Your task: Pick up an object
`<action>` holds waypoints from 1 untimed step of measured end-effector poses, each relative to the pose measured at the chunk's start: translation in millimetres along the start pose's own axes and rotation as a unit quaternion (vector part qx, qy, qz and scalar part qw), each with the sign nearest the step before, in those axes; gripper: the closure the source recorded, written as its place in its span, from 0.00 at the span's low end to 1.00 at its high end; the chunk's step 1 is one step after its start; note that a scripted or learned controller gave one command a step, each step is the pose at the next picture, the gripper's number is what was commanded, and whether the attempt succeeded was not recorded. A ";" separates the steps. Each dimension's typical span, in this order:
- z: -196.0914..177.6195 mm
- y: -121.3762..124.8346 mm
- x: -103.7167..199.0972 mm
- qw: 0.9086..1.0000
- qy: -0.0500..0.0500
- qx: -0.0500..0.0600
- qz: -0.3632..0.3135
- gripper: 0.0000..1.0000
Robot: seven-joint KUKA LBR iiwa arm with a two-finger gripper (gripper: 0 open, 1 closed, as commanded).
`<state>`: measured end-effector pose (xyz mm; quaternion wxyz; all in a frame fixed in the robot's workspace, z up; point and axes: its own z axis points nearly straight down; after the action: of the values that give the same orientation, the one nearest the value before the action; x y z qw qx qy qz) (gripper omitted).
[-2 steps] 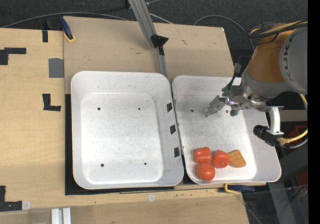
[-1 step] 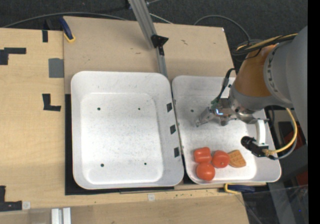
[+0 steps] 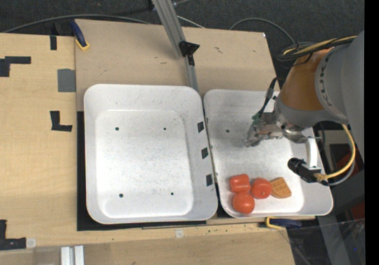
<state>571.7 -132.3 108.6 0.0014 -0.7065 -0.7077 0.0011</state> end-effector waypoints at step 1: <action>-60.8 7.6 2.5 1.000 -0.001 -0.004 0.000 1.00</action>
<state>579.6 -129.8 169.3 -0.0022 -0.7064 -0.7078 -0.0014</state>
